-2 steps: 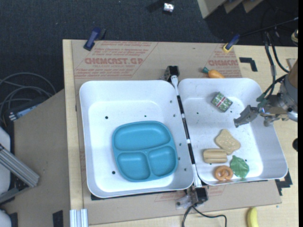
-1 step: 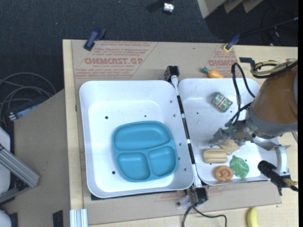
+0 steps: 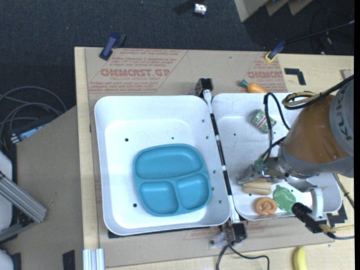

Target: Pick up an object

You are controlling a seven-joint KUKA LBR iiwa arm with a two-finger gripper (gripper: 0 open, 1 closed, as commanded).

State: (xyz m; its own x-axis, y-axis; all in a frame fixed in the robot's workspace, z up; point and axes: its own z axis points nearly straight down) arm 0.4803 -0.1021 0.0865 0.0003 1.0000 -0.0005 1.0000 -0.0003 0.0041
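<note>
The place looked like a robotics lab or test cell rather than a home. A bench [image 3: 140,72] topped with printed protective sheeting carried two white bins [image 3: 112,122] clamped edge to edge, and a grey and orange industrial arm [image 3: 315,134] reached over the bench from its right. Left of the bench, loose cables [image 3: 28,111] and aluminium framing [image 3: 22,198] lay on dark carpet.

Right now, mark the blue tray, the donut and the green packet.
blue tray [image 3: 170,163]: camera view, big top compartment.
donut [image 3: 265,207]: camera view, its ring.
green packet [image 3: 262,120]: camera view, its middle.
</note>
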